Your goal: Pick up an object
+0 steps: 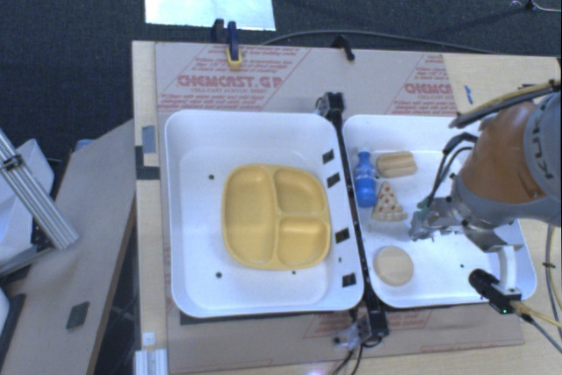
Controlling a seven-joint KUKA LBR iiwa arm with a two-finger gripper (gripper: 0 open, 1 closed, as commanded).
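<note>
The right bin (pixel 439 129) holds a blue bottle (pixel 364 181) by its left wall, a tan bun (pixel 396 163) behind it, a pizza slice (pixel 388 203) in the middle and a round tan disc (pixel 393 265) near the front. My gripper (pixel 425 223) hangs low over the right bin's floor, just right of the pizza slice and behind the disc. Nothing shows between its tips. The grey arm with its orange band (pixel 509 155) comes in from the right above it.
The left bin (pixel 189 189) carries a yellow divided plate (pixel 276 216). A black divider with clips (pixel 341 198) runs between the bins. A cardboard sheet (pixel 263 75) lies under both bins.
</note>
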